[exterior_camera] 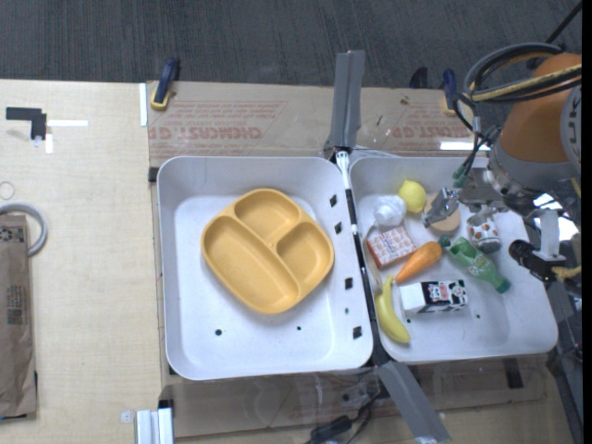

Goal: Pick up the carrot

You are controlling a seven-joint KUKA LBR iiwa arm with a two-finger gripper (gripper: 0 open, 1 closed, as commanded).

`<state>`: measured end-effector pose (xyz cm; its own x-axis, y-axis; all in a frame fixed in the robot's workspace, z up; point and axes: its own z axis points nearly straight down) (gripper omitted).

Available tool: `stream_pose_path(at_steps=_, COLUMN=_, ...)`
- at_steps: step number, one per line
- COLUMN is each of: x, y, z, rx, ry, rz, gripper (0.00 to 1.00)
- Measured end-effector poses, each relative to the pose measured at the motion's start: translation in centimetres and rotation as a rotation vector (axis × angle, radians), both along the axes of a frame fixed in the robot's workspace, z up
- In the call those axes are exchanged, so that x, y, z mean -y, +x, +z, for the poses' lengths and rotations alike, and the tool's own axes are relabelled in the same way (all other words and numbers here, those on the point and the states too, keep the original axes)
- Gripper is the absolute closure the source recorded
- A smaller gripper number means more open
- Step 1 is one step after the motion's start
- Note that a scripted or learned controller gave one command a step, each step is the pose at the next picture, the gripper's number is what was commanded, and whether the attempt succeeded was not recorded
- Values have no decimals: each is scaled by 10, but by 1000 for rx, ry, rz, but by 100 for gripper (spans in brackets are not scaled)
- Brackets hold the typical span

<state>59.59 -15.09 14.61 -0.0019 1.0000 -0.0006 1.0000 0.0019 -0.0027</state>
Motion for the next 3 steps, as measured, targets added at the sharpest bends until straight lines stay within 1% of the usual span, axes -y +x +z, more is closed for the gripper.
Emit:
stream_pose_path(at_steps=1, x=-35, y=-37, z=17, rx=1, ry=0, rz=-20, gripper=0)
stream_pose_path(at_steps=2, x=-9, y=-76, z=-5, rx=0, ry=0, rz=88, gripper=0)
stream_pose_path(at_steps=3, x=-91, y=-48, z=45, rx=3, ry=0, rz=359, gripper=0)
